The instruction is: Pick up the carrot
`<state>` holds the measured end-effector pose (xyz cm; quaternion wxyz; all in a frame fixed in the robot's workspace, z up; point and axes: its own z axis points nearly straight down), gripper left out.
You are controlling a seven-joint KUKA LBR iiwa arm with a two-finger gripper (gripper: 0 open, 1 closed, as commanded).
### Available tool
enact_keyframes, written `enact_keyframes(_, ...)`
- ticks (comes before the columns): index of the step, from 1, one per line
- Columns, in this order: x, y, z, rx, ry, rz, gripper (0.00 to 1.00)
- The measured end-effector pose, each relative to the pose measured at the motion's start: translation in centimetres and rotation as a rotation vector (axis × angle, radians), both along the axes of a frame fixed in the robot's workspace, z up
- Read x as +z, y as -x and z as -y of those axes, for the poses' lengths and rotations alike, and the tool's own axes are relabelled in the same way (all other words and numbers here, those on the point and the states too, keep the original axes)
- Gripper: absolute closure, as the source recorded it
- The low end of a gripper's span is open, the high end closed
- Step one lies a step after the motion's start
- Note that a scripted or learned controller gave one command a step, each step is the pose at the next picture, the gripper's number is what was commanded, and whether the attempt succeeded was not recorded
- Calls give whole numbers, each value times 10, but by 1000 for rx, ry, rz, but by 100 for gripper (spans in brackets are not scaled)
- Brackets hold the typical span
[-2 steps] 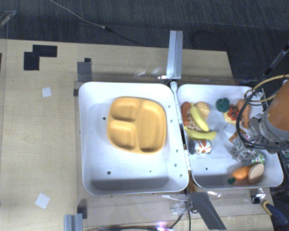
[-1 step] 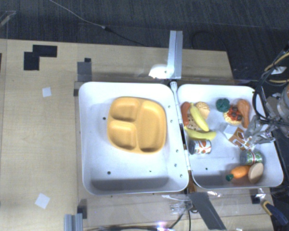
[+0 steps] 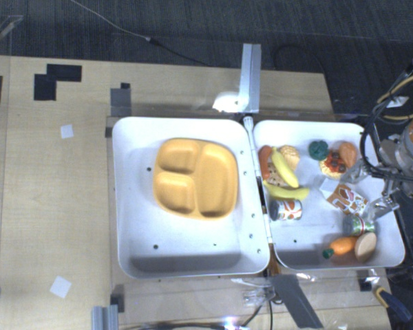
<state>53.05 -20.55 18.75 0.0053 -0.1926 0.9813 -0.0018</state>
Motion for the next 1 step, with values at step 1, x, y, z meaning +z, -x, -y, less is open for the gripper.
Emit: enact_keyframes(1, -38, 30, -26, -141, -3, -4, 0)
